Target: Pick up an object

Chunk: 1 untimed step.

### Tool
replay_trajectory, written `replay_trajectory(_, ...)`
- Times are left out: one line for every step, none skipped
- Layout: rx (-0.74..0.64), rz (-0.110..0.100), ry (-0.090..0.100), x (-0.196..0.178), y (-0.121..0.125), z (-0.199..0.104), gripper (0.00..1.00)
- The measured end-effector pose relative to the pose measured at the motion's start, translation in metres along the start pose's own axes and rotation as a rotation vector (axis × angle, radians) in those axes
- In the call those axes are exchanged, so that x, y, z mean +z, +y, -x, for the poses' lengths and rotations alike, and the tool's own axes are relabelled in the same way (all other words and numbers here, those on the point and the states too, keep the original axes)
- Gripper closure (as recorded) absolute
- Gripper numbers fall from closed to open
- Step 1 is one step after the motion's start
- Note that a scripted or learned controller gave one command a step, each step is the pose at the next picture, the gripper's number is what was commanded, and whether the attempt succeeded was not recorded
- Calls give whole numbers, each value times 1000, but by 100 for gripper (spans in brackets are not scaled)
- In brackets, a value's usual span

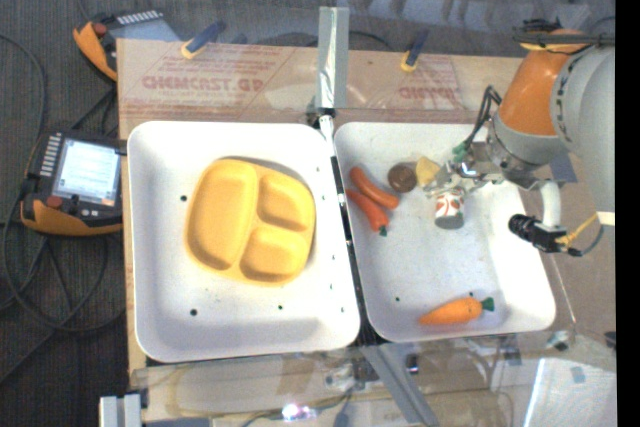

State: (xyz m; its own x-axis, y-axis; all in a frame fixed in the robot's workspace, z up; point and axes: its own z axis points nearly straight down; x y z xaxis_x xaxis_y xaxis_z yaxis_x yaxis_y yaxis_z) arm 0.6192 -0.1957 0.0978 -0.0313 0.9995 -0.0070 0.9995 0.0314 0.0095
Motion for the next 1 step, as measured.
replay_trajectory(27,-13,4,-80,51,-12,100)
